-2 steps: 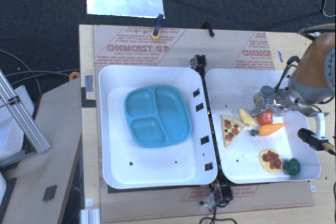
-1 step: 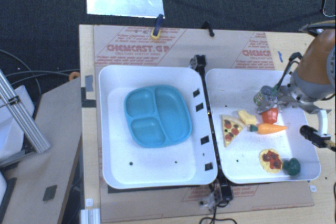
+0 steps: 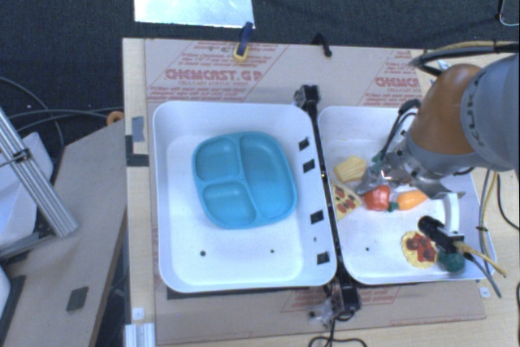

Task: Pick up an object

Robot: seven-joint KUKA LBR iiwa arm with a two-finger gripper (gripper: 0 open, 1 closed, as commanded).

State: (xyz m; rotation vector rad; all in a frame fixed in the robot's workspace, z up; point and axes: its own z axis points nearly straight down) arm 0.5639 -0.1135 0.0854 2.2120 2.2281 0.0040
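Note:
The right bin (image 3: pixel 366 130) holds several toy foods. A red tomato-like piece (image 3: pixel 376 199) lies near the bin's middle, with an orange piece (image 3: pixel 411 198) just to its right. My gripper (image 3: pixel 383 177) hangs directly over the red piece, close to its top. A yellow piece (image 3: pixel 351 168) sits to the gripper's left. A pizza slice (image 3: pixel 345 201) lies by the bin's left wall. Toward the front right are a round pizza piece (image 3: pixel 418 249) and a dark green piece (image 3: pixel 452 262). The arm hides part of the bin's right side.
The left bin (image 3: pixel 179 248) holds a blue divided plate (image 3: pixel 244 179). A black divider (image 3: pixel 321 191) runs between the two bins. Bare white floor shows at the right bin's back and front left.

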